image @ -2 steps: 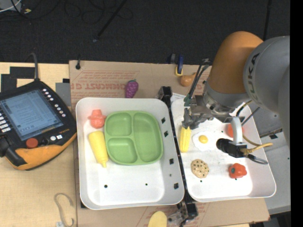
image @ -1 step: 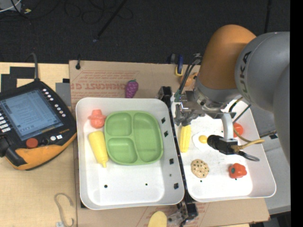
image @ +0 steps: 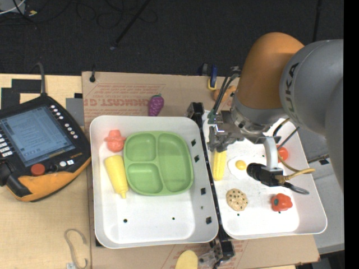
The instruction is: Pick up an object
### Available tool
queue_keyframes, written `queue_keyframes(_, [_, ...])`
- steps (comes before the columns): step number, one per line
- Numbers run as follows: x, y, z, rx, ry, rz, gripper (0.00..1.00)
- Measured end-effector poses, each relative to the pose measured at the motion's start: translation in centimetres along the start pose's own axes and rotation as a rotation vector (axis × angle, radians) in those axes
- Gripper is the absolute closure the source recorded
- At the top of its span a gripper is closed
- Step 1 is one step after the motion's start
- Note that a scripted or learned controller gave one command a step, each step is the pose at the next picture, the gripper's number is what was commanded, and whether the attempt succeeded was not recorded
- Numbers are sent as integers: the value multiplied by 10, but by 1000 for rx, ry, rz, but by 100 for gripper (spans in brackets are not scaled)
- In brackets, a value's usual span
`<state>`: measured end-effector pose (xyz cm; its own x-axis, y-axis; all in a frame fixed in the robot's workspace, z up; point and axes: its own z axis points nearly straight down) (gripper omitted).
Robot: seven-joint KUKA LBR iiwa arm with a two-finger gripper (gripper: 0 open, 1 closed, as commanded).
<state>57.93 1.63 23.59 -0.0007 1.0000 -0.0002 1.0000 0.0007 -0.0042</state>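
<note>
Yellow corn cob [image: 219,165] — upright along right bin's left wall, beside fried egg [image: 240,165].

You're looking at a chunky KUKA arm [image: 314,88] here, mostly matte grey with rounded, smooth casing. There's a big glossy orange band [image: 269,66] wrapped above the wrist, kind of dome-shaped from this angle. You can make out part of the dark "KUKA" lettering [image: 291,84] on the grey shell right next to the orange. Below that, the wrist narrows into a darker metal ring with silvery hardware, and a few thin dark cables [image: 223,94] loop off its left side.
</note>
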Motion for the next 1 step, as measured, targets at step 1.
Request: queue_keyframes(1, [0, -2, 1, 0, 0, 2, 100])
